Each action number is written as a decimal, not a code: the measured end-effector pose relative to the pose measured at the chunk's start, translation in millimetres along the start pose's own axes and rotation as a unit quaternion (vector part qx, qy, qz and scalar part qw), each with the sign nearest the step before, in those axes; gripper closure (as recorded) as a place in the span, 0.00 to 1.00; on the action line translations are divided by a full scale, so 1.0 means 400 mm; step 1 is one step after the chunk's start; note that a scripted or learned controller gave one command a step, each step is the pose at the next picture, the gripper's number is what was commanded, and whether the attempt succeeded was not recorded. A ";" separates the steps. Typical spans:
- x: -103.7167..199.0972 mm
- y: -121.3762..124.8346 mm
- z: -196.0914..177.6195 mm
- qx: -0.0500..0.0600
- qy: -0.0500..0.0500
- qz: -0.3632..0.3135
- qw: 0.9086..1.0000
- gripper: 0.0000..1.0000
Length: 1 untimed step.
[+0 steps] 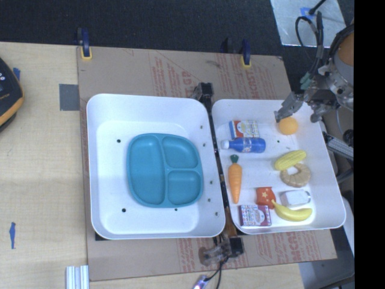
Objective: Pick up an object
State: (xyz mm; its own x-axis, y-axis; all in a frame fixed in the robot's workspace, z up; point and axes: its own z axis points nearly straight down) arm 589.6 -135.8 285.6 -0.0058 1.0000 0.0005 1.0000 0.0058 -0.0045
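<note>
The right bin [328, 161] holds several toy foods. An orange fruit [288, 126] lies near its far edge, with a small carton [243, 128] and a blue bottle [245, 144] to its left. A carrot [234, 179], a corn cob [290, 159], a ring-shaped pastry [295, 175], a banana [293, 212] and a small box [252, 215] lie closer to the front. My gripper [301, 112] hangs over the bin's far right corner, just above and right of the orange. It is open and nothing sits between its fingers.
The left bin [102, 161] holds a blue divided plate [165, 169]. A red piece [265, 195] and a white piece [295, 196] lie beside the banana. Clamps stand at the cardboard's far edge, and a yellow-black device [7, 95] sits at the far left.
</note>
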 end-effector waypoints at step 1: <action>0.089 -0.069 0.263 0.001 0.000 0.000 1.000 0.00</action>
State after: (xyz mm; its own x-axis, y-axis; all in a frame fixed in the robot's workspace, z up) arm 561.1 -100.3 180.5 -0.0058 1.0000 0.0004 1.0000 0.0058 -0.0073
